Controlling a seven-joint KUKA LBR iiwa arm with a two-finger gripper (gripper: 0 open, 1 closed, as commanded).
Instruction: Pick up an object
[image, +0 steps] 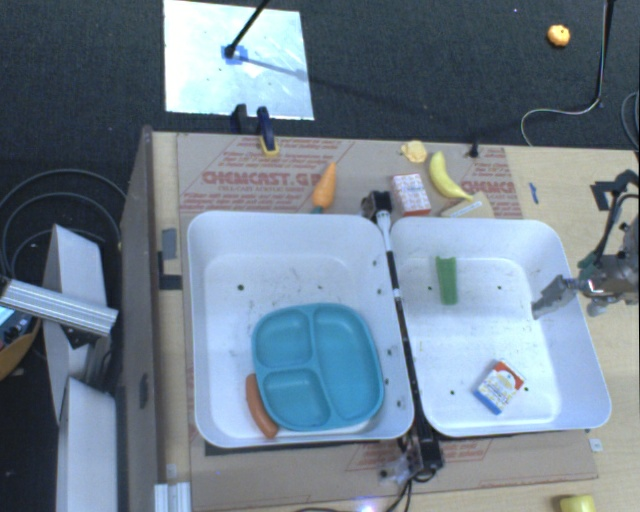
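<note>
At the near edge of the left bin (200, 330), an orange sausage-shaped toy (260, 405) lies against the front wall, touching the edge of a blue divided plate (318, 365) that fills much of the bin's floor. In the right bin (560, 300), a small white, red and blue packet (500, 386) lies near the front, well apart from a green block (446, 279) lying farther back near the middle wall. The claw (552, 296) hangs over the right bin's right rim, beside the grey arm entering from the right; whether its tips are spread or pressed together cannot be told, and nothing is seen between them. Beyond the bins, on the cardboard-covered surface (250, 165), lie a carrot (324, 186), a small patterned box (411, 194) and a banana (443, 176). Farther off, on the dark floor, sits a shiny metal sheet (238, 60) and a small orange ball (559, 36).
</note>
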